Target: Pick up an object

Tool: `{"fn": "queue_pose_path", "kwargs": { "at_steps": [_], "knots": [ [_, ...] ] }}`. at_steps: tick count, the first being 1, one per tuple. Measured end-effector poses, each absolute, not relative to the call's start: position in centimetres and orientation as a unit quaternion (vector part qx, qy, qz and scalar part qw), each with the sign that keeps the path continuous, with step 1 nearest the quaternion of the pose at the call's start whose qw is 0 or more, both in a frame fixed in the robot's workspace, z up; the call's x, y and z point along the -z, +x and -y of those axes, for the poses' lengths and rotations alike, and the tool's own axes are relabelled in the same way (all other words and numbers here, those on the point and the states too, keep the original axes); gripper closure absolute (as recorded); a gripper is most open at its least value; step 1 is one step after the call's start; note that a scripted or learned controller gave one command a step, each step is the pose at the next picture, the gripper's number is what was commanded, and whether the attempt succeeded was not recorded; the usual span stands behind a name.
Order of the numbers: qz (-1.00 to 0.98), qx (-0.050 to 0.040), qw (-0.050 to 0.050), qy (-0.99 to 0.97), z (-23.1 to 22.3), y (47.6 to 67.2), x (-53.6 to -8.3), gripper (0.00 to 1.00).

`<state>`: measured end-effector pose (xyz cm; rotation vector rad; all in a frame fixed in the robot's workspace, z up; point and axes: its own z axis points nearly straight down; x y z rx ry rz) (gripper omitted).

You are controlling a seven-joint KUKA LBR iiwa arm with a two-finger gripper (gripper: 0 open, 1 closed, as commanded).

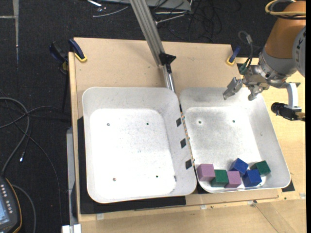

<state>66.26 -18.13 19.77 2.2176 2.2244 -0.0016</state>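
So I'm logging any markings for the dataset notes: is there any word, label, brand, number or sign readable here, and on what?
None can be read.
Device with a lit screen at the lower left floor edge: its display is too small and blurred to read.
Three small black tabs on the rim between the two shallow white bins: no lettering visible.
Purple, green and blue blocks: plain faces.

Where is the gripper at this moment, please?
In the camera view the gripper hangs over the far edge of the right bin, fingers spread with nothing between them, far from the blocks clustered at the bin's near edge.
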Motion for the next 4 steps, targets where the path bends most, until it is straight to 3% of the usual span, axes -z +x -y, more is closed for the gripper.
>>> {"fn": "queue_pose_path", "kwargs": {
  "at_steps": [1,2,3,4],
  "knots": [
    [-0.709,-0.0001,-0.001,0.705,13.4,66.2,-18.3,0.0],
    [-0.706,0.0003,0.002,0.708,17.3,65.5,-19.2,0.0],
    [-0.707,-0.0022,0.005,0.707,17.8,64.9,-27.0,0.0],
    [-0.707,-0.002,0.005,0.707,21.2,66.1,-42.9,0.0]
  ]
}}
